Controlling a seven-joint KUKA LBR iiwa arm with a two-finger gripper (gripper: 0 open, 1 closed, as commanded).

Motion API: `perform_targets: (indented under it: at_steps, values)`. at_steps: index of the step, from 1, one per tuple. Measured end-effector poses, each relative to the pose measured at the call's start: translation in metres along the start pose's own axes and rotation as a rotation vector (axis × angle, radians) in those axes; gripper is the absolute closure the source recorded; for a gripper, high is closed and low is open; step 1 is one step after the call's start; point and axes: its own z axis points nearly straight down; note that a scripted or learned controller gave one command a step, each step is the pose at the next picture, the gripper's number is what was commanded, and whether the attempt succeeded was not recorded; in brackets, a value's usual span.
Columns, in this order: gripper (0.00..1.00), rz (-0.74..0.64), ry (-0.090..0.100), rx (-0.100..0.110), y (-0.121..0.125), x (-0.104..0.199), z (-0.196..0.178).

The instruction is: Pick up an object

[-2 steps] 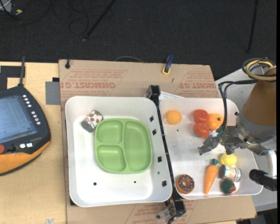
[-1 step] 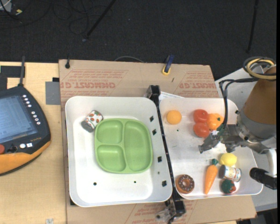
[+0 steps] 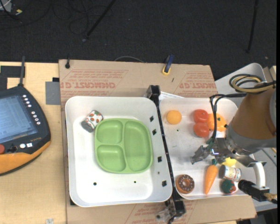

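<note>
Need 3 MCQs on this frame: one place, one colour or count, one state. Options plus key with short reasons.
1. Where does the green plastic divided tray lie?
A. left white bin
B. right white bin
C. on the cardboard outside the bins

2. How many compartments does the tray have?
A. two
B. three
C. four

3. How does the orange toy carrot lie?
A. held up in the jaws
B. standing in the tray
C. flat on the right bin's floor

Key:
1 A: the green plastic divided tray sits in the left white bin, beside a small red-and-green patterned can.
2 B: two small sections on its left side, one long one on its right.
3 C: the orange toy carrot lies on the floor of the right white bin, between the chocolate toy doughnut and the arm's gripper.
</note>
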Motion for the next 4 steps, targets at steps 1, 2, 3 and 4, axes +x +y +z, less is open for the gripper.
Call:
perform_targets:
  at_steps: [1, 2, 3, 4]
  values:
    - [0.00, -0.001, 0.001, -0.001, -0.006, 0.011, 0.053]
    - [0.00, 0.003, -0.002, -0.006, -0.006, 0.012, 0.064]
    - [1.00, 0.011, 0.000, -0.005, -0.006, 0.010, 0.054]
    - [1.00, 0.007, -0.004, -0.011, -0.009, 0.004, -0.006]
